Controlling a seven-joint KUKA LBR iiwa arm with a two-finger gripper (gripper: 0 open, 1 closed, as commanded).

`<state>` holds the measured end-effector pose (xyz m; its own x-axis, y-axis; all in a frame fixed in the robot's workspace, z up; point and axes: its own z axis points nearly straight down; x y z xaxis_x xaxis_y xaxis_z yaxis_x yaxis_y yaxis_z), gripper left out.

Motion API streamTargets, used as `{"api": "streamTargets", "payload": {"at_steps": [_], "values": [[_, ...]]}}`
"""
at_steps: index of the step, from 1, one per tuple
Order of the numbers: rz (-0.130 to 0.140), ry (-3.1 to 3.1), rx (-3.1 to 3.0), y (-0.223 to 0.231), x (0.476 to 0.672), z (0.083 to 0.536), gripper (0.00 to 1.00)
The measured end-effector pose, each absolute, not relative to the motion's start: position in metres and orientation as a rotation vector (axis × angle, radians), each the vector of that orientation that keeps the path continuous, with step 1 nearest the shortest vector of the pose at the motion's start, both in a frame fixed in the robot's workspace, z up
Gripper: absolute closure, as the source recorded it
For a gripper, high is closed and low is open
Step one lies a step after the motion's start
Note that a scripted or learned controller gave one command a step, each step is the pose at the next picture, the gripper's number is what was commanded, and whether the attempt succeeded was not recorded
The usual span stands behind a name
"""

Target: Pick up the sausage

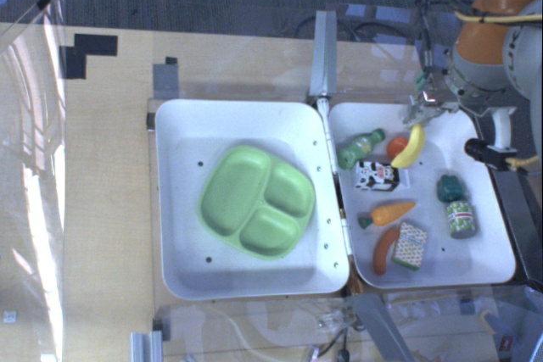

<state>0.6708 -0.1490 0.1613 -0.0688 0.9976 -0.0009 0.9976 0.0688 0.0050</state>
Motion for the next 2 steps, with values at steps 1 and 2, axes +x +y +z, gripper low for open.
{"api": "streamTargets", "payload": {"at_steps": [1,2], "values": [[-0.002,1.445,2.792,-0.100,0.601,0.157,1.00],[-0.001,0.906,3.009,-0.060,0.578,0.189,1.00]]}}
